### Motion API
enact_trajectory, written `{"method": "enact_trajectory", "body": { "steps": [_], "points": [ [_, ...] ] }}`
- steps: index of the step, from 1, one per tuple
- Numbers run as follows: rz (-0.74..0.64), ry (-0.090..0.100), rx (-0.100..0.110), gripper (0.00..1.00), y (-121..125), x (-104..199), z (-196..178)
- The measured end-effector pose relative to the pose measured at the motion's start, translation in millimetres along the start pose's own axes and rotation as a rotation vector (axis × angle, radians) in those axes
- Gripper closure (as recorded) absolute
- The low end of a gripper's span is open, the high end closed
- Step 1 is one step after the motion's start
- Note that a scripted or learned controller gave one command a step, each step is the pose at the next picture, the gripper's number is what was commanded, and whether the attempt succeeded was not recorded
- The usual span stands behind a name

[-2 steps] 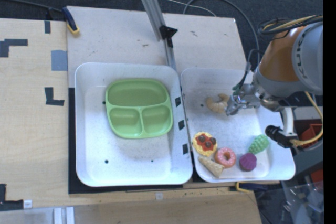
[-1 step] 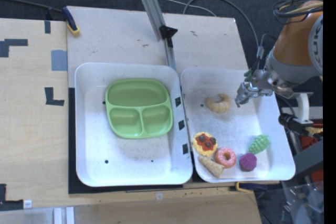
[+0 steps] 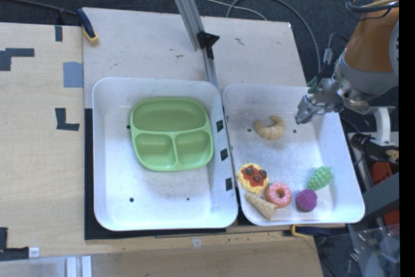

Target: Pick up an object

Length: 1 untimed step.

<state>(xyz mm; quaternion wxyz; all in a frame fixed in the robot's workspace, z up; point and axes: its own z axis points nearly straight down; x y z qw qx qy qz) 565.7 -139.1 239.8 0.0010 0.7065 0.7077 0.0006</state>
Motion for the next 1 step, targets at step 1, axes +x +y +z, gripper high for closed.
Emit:
{"method": "enact_trajectory", "body": {
  "steps": [1],
  "points": [
    [-0.004, 0.002, 0.003, 1.0, -11.0, 50.7, -4.2]
  ]
}}
